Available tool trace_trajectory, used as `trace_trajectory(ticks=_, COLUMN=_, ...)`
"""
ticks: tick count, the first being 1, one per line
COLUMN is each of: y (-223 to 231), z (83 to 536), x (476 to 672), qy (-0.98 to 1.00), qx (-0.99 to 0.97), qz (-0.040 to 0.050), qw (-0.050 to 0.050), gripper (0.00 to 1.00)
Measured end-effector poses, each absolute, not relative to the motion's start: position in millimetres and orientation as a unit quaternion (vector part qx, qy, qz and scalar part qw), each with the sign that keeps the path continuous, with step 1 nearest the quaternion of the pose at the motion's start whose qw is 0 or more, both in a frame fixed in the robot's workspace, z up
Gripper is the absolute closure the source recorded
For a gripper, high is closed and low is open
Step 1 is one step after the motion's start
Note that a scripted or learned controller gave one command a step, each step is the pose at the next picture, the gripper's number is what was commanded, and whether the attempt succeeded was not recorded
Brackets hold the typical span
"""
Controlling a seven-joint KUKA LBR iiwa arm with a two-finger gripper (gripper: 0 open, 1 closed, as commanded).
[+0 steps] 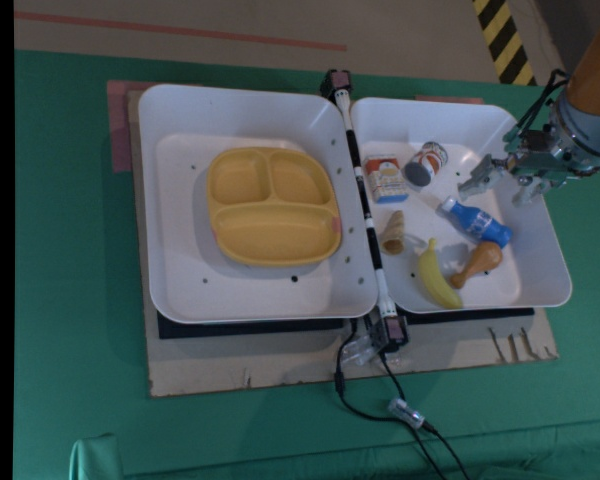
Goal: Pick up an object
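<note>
Camera view: gripper (504, 181) (fingers spread, holding nothing) hovers over right bin (540, 258) near blue bottle (476, 222).

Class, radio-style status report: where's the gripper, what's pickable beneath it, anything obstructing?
Gripper above right bin's far right side, nothing between fingers. Blue bottle nearest, lying flat. Drumstick and banana close beside it.

Orange band above a grey wrist, dark cable looping alongside, pale metallic claw (503, 181) with thin fingers
</note>
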State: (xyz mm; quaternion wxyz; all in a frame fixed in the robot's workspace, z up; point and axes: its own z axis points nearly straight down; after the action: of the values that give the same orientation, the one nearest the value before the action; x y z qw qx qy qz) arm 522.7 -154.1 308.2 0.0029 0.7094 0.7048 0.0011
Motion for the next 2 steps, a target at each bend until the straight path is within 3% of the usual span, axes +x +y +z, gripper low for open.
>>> trace_trajectory(ticks=1, y=-189.2, z=189.7, x=495.3, qy=0.705, qx=0.709, qz=0.0018, qw=0.007, gripper=0.0)
trace_trajectory(ticks=2, y=-193.0, z=204.6, x=497.5, qy=0.702, qx=0.712, qz=0.0039, qw=0.015, gripper=1.0)
